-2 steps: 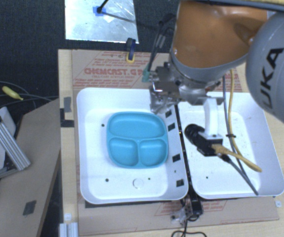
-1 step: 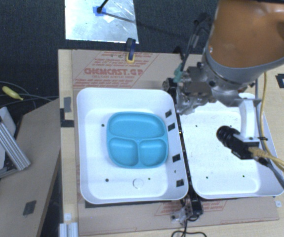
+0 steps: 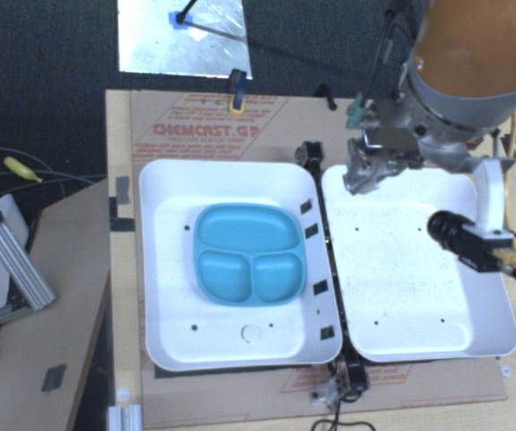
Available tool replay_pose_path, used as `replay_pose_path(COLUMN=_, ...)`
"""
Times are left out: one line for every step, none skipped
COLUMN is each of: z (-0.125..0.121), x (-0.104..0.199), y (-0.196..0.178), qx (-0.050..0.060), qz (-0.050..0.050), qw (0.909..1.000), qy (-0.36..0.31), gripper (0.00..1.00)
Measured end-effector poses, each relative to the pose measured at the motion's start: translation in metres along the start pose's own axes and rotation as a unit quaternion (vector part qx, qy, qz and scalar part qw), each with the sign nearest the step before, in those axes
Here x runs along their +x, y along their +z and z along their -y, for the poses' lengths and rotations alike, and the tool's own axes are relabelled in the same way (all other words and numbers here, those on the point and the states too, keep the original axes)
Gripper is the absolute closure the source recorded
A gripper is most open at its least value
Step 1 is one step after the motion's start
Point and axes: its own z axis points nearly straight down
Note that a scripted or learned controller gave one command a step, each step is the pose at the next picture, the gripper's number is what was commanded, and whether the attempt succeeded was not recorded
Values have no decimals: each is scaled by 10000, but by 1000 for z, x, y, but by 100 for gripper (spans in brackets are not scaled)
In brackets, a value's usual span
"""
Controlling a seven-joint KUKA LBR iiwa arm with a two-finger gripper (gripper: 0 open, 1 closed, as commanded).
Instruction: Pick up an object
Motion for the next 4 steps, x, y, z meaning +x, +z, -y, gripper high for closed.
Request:
replay_pose_path(z=0, x=9, y=20, qx=20, qz=3, qw=10000, qy=-20, gripper=100)
replay_pose_path(z=-14, x=10, y=31, qx=22, qz=8, qw=10000, qy=-9, gripper=100)
replay_pose_path(z=-40, x=81, y=33, qx=13, qz=-4, qw=10000, qy=-49, gripper=100)
replay_pose_path(z=-91, x=48, y=89, qx=29, qz=16, qw=10000, qy=10, gripper=100)
